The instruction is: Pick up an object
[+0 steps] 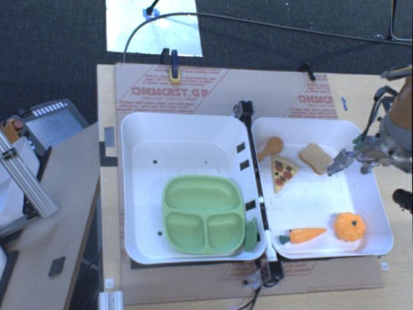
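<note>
The right bin (322, 199) holds several toy foods. A brown drumstick (269, 148) lies at its back left, with a pizza slice (282, 172) just in front of it. Near the back middle sits a tan bread slice (315, 158). Along the front wall lie an orange carrot (303, 235) and an orange pumpkin (349, 227). My gripper (348, 165) hangs over the right bin's back right, just right of the bread slice. It is open, and only white bin floor shows between its fingers.
The left bin (148, 147) carries a green divided plate (203, 215), with a small green item (250, 235) at the plate's right edge. A black divider (253, 173) runs between the bins. A grey side table (45, 192) stands at the left.
</note>
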Available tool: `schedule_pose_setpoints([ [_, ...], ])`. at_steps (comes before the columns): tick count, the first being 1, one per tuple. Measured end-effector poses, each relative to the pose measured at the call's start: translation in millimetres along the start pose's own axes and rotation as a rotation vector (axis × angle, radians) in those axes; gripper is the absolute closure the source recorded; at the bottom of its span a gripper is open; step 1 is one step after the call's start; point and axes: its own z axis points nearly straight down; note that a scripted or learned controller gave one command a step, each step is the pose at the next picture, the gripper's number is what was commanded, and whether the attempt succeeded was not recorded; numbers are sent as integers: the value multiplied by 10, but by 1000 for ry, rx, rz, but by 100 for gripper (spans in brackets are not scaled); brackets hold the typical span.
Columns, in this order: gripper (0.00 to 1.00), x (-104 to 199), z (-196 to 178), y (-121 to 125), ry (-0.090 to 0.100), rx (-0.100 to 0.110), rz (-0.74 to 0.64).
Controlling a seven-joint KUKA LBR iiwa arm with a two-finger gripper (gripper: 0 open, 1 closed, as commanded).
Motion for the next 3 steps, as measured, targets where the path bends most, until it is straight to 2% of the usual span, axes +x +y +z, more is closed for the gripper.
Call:
schedule_pose_setpoints([
  [1,0,9,-78,30,-2,-12,-4],
  [3,0,16,967,129,-3,-13,-2],
])
